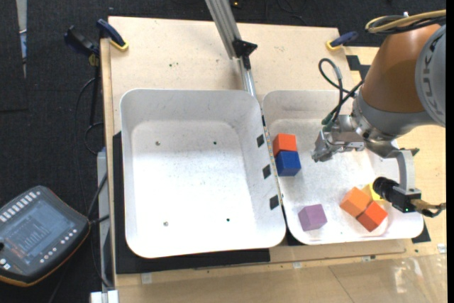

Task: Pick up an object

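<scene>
Nearest the camera, at the right bin's [284, 104] front edge: a purple block [312, 217] lying alone, and to its right a tight cluster of two orange blocks [363, 208] touching corner to corner, with a sliver of something yellow [367, 190] behind them (too little visible to name).

Mid-bin, close to the dividing wall: an orange block [285, 142] and a blue block [288, 163], touching, the blue one nearer the camera.

Just right of that pair, the gripper [321, 152] hangs over bare bin floor, apart from the blocks. Nothing seen between its fingers; whether they are spread or pressed together cannot be told from this angle.

Left bin [135, 110]: white floor with dark specks.

Farther back: bare tan bench [177, 46], a slanted metal rail [216, 0], a clamp [113, 35] at the far left corner.
</scene>
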Tool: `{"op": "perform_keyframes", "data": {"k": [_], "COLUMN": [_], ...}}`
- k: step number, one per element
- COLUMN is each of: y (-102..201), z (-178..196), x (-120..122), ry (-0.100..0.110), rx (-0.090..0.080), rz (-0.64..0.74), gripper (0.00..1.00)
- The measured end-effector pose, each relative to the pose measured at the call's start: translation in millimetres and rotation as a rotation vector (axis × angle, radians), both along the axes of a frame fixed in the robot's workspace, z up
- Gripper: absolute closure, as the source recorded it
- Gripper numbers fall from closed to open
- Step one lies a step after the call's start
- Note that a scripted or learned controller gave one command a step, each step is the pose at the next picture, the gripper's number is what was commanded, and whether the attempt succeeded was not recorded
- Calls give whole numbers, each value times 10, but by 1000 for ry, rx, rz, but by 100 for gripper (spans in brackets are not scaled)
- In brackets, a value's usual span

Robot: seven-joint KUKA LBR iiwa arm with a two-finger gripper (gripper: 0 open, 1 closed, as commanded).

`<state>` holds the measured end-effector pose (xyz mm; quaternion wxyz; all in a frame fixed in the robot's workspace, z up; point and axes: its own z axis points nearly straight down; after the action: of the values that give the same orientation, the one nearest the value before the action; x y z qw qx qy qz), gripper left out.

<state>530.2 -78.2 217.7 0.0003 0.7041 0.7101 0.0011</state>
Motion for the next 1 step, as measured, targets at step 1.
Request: {"op": "perform_keyframes", "data": {"k": [1], "y": [592], "z": [38], "x": [269], "ry": [-1], "rx": [1], "rz": [1], "gripper": [100]}}
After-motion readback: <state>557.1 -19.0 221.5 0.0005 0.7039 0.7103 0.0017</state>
